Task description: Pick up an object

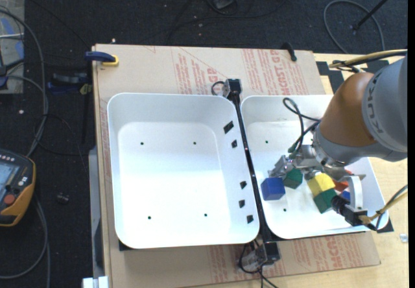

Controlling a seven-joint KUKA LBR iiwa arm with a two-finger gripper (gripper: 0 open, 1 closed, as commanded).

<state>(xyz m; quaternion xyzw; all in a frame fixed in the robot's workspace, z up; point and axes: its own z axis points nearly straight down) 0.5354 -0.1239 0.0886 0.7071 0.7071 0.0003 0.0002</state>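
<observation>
Tabletop and what sits straight on it

I see the tabletop [194,69] as a tan board with faded red lettering, set on dark carpet. Two shallow white bins rest on it side by side, touching along a black seam: the left bin [123,150] and the right bin [259,111]. A blue and yellow clamp [102,58] grips the tabletop's far left corner. A small black clip [289,54] lies near the far edge, and a black connector [260,256] with wires sits at the near edge below the seam.
</observation>
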